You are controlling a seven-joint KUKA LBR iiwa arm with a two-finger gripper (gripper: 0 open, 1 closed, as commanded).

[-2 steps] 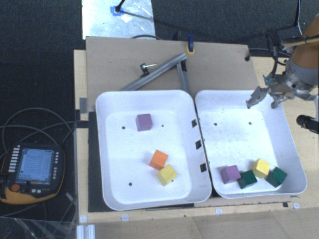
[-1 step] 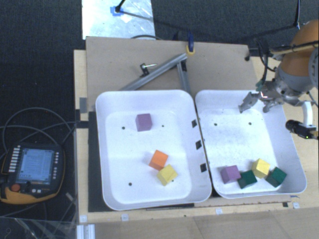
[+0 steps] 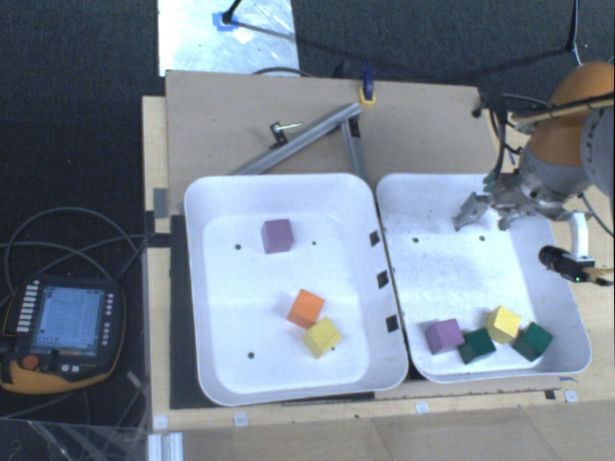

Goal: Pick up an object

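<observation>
My gripper (image 3: 486, 215) hangs over the back part of the right bin (image 3: 461, 267), open with nothing between its fingers. Along that bin's front edge sit a purple cube (image 3: 444, 334), a dark green cube (image 3: 476, 345), a yellow cube (image 3: 503, 324) and another green cube (image 3: 533, 339), all well in front of the gripper. The left bin (image 3: 221, 286) holds a purple cube (image 3: 277, 235) near its back, with an orange cube (image 3: 306, 307) and a yellow cube (image 3: 323, 336) touching near the front.
A metal bar (image 3: 298, 138) lies slanted on the brown board behind the bins. A teach pendant (image 3: 62, 327) with cables rests on the floor at the left. The arm's body (image 3: 567, 152) stands over the right bin's back right corner.
</observation>
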